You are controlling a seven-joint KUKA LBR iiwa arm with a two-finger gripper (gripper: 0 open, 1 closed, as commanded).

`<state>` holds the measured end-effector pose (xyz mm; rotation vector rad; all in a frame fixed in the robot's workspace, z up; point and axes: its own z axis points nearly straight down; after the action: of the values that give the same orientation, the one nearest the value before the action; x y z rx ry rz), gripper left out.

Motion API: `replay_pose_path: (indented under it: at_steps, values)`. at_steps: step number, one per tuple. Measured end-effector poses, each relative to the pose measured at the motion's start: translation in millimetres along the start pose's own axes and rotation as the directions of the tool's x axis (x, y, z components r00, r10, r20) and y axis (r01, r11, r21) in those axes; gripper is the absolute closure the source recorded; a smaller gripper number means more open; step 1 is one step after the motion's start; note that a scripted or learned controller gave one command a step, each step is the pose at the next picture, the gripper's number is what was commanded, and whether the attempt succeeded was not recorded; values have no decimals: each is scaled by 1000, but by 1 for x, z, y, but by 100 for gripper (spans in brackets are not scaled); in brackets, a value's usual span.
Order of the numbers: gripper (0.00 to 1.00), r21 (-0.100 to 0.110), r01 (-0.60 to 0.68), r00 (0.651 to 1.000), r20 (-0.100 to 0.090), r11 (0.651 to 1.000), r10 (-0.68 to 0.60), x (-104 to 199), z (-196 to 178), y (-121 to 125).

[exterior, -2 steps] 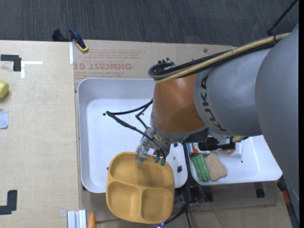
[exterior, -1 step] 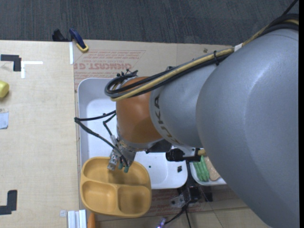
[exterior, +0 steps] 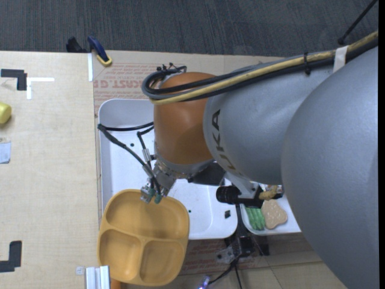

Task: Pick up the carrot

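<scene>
Provisionally, the carrot is not positively identified. The best candidate is a small yellow-orange piece (exterior: pixel 272 191) in the right bin (exterior: pixel 289 224), tucked against the underside of the arm (exterior: pixel 271 131) and mostly hidden by it. Shape and length can't be read.

Handling, as a judgement: if it is a toy carrot, expect it to be light, stiff, smooth-skinned and tapered, so a pinch near the tip would likely squirt it out. Grip across the thick middle, square to the long axis. Not fragile.

Neighbours: a green ribbed item (exterior: pixel 257 218) and a tan biscuit-shaped item (exterior: pixel 274 214) lie just on the near side of the candidate, close enough to get nudged or caught in a grasp.

Gripper (exterior: pixel 153 195) is well apart from all of that. It sits low in the left bin (exterior: pixel 120 137), at the far rim of a yellow divided plate (exterior: pixel 144 245). Open or closed: cannot tell, as the tip is too small and dark. Nothing is seen held.

Next move would need a lift and a traverse right — the arm's own bulk currently covers the target area.
</scene>
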<state>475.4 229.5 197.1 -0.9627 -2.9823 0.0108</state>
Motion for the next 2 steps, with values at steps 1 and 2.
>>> replay_pose_path:
  at_steps: [1, 2]
  values:
    - [100, -6, 243, 970, 7, 970, -243, -37, 22, -45]
    - [100, 5, 193, 981, 7, 981, -193, -7, 102, -3]
